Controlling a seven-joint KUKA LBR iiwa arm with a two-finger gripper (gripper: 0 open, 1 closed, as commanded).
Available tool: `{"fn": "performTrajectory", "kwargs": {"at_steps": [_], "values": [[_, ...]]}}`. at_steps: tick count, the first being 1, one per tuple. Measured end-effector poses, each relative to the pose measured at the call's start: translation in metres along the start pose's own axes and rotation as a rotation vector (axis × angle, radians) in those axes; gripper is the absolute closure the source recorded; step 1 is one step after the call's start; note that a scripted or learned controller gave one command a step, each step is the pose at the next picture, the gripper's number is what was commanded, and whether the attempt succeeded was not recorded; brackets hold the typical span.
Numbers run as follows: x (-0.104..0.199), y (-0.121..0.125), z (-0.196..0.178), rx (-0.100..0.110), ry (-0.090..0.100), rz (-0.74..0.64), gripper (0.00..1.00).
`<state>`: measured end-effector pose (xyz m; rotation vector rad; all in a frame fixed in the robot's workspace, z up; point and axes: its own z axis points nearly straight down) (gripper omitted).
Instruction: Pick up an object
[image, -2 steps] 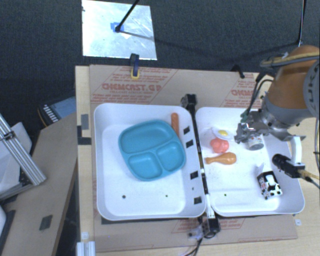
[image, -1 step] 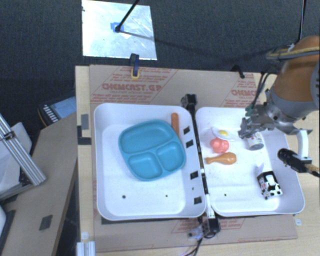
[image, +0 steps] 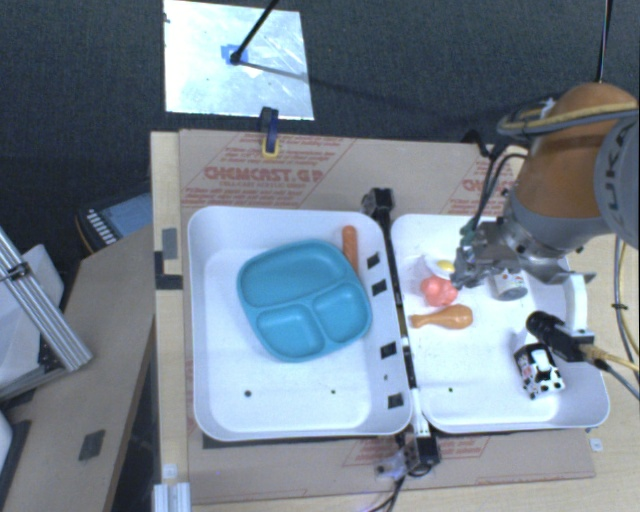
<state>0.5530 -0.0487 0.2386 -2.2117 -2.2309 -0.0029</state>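
While the grey arm with the orange band reaches in from the right, its hand hangs low over the far part of the right shallow white bin, just beside a small pink rounded object. Whether the hand is spread or pressed together cannot be told at this angle, and nothing is seen pinched in it.

The likeliest target is the pink rounded object, which lies near the divider between the bins. Touching or just beside it on the near side lies an orange pear-shaped plastic piece, its thin neck pointing left. A pale yellow and white item sits just beyond the pink one, partly under the hand. A black and white patterned small object rests well apart, toward the right near corner.

To do the step well:
- Centre the hand over the pink object, not over the gap between it and the orange piece.
- Set the closing line so that neither neighbour is caught.
- Descend fully to the bin floor before closing; a round body probably slips from a high pinch.
- Lift straight up and confirm the load.

The left shallow white bin carries a blue three-compartment plastic plate and a slim orange stick-like item; both lie clear of the work.
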Motion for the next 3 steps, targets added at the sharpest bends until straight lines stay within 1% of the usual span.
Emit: {"fn": "performTrajectory", "kwargs": {"at_steps": [1, 2, 3], "values": [[0.046, -0.005, -0.003, 0.0, 0.001, -0.001, 1.0], [0.101, -0.011, 0.012, 0.001, 0.001, -0.002, 1.0], [0.145, -0.029, 0.007, 0.001, 0.001, -0.001, 1.0]]}}
